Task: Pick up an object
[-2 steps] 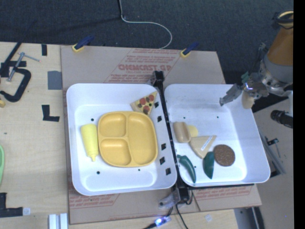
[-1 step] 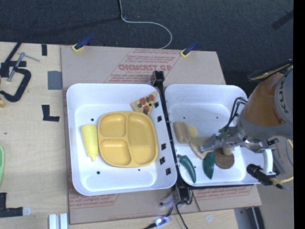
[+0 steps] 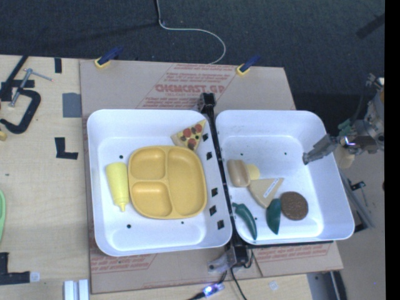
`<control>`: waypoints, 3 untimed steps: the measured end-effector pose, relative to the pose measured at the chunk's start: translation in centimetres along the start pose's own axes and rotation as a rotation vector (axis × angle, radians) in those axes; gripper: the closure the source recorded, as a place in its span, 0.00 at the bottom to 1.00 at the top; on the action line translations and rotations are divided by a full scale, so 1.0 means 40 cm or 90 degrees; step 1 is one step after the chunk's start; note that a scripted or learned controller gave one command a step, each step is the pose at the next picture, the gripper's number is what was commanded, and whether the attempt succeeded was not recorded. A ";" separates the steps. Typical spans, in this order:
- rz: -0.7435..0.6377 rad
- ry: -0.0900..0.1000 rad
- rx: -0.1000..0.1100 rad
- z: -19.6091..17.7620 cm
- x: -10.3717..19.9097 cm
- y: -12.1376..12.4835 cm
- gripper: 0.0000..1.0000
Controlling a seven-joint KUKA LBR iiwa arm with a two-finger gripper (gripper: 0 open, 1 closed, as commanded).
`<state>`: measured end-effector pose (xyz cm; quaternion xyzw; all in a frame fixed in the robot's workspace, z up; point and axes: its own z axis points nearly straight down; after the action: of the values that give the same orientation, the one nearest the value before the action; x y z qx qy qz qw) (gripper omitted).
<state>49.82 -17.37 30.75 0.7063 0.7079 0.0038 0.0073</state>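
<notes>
Over at the right bin's (image 3: 312,120) right rim hung the gripper (image 3: 312,154), a grey finger slanting in; whether it was released or clenched I couldn't tell. Nothing sat in it. The objects lay well left and nearer: a tan bun (image 3: 239,172), a pale cheese wedge (image 3: 266,190), a brown cookie (image 3: 294,205) and two green peppers (image 3: 245,218).

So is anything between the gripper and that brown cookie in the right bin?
Nothing visible. The gripper sits over the right bin's far right side, and bare white floor lies between it and the cookie.
</notes>
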 end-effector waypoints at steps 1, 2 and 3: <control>0.000 -0.001 -0.002 -0.593 -0.005 -0.027 0.00; 0.000 0.001 0.010 -0.595 -0.003 -0.025 1.00; -0.005 0.005 0.015 -0.437 0.224 -0.028 1.00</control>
<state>48.41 -8.31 48.17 0.7035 0.7107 -0.0018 -0.0037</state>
